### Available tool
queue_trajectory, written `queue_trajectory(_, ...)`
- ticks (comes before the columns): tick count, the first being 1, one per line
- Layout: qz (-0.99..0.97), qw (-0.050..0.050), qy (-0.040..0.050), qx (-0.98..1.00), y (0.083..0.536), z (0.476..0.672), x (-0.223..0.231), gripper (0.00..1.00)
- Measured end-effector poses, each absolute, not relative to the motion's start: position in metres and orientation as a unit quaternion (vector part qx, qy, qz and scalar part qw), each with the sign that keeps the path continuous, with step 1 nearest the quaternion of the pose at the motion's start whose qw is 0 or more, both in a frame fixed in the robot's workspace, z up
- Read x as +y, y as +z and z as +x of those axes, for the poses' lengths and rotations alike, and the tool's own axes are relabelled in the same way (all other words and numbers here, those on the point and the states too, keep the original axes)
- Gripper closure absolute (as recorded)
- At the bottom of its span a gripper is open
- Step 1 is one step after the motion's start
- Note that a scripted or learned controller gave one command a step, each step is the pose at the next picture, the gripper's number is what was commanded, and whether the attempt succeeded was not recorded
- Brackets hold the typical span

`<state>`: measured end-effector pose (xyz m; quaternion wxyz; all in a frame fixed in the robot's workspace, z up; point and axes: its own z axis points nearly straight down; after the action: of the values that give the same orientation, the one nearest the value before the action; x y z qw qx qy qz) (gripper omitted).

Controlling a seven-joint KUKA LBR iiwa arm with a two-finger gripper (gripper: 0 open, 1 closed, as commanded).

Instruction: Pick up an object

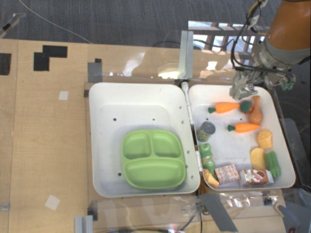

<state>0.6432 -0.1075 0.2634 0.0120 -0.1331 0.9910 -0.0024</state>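
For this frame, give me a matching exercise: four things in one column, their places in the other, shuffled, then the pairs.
Things:
1. green tray
2. can
3. gripper
4. corn

Places:
A. right bin, by the divider
B. right bin, near its right wall
C. left bin
D. above the right bin's far edge

Pairs: 1-C, 2-A, 3-D, 4-B

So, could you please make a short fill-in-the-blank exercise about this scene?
1. The green tray lies in the ____ bin.
2. The green tray has ____ compartments.
3. The pincer hovers over the ____ bin.
4. The upper carrot is coloured ____ with a green top.

Missing words: left; three; right; orange
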Motion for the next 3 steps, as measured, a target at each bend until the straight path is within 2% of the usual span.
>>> queue_trajectory(1, -0.321, 0.006, -0.0036, 0.947, 0.264, 0.623, -0.201, 1.00)
queue_trajectory(2, -0.331, 0.010, -0.0047, 0.943, 0.430, 0.671, -0.166, 1.00)
queue_trajectory(3, -0.333, 0.000, 0.0025, 0.943, 0.217, 0.669, -0.179, 1.00)
